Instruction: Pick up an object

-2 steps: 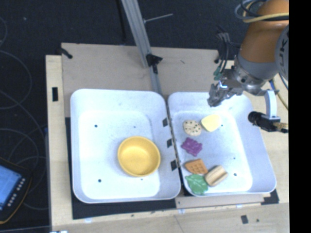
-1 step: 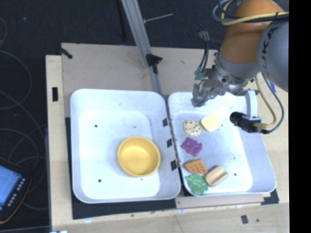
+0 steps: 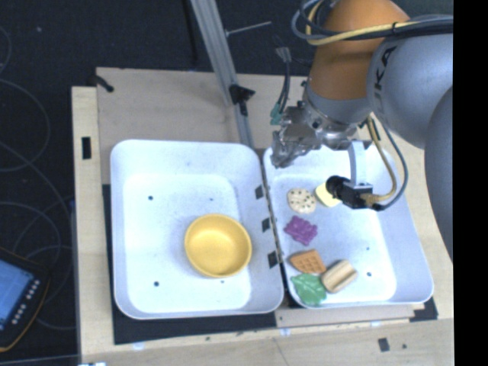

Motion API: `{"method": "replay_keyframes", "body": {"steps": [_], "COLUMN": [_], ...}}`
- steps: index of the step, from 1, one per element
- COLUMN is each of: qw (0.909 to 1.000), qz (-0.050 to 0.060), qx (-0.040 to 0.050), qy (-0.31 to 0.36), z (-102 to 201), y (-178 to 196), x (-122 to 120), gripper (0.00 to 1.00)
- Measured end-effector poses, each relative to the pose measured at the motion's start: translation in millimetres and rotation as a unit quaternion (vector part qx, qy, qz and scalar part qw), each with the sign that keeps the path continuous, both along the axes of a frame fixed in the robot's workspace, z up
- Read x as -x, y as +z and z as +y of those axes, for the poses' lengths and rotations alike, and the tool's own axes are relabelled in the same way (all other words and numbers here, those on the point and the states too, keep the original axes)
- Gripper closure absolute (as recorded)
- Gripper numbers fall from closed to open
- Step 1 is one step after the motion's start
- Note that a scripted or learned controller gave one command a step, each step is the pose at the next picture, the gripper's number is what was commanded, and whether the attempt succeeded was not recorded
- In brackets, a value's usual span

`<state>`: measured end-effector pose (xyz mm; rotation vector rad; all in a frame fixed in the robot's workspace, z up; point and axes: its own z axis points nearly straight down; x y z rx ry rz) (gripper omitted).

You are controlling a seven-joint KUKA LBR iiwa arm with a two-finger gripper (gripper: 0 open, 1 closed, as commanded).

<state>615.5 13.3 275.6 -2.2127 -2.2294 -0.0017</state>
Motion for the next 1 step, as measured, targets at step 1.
{"method": "replay_keyframes", "body": {"steps": [1], "qw": [1.0000], "qz": [0.002], "qx": [0.0009], "qy": [-0.001], "z": [48.5], "y": [-18.5], "x": [-3.7], "gripper": [1.00]}}
